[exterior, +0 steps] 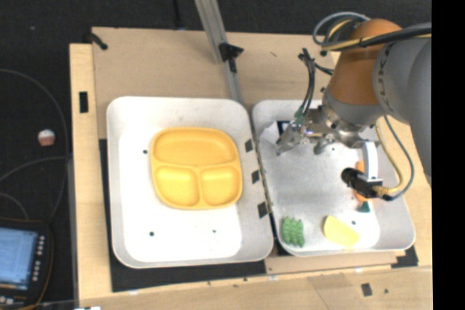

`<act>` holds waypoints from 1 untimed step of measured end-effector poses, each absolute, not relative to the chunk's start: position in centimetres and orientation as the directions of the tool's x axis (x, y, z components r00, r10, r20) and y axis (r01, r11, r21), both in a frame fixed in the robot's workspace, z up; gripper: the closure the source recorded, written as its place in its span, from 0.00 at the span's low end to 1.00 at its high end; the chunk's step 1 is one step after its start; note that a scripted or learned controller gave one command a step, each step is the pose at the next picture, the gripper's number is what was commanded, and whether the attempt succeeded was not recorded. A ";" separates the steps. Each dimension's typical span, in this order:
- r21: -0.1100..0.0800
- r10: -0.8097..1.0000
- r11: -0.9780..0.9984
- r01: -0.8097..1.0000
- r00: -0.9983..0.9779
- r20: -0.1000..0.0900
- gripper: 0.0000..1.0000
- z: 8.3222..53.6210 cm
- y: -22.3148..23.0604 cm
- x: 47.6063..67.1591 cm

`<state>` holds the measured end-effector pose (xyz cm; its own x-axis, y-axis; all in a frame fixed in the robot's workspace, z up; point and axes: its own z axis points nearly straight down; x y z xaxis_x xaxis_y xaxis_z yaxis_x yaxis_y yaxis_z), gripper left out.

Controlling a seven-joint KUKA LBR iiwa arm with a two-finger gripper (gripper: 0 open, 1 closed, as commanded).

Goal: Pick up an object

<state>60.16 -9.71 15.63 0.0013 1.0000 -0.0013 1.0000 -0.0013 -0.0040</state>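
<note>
**Desk and bins.** 2 white bins sat side by side on the desk. The left bin held 1 yellow plate with 3 compartments. The plate lay flat near the bin's middle, and none of its compartments held anything.

**Arm.** The arm reached in from the right edge, and its orange band stood over the far right part of the right bin. The jaws were in that bin's far left quarter, close to the wall shared with the left bin. They appeared to stand open, with bare bin floor showing between the 2 tips and nothing held. A dark patch lay just beyond them by the bin's far left corner, too blurred to identify.

**Objects for picking.** All 3 lay in the right bin, well apart from the jaws.
- The green item sat at the near left corner.
- The yellow item sat just to its right along the near wall, not touching it.
- The small orange item lay toward the right side, partly hidden by robot hardware. Its shape could not be made out.
</note>
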 end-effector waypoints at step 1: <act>-0.004 1.000 -0.002 1.000 0.002 -0.001 0.00 10.4 -9.8 60.1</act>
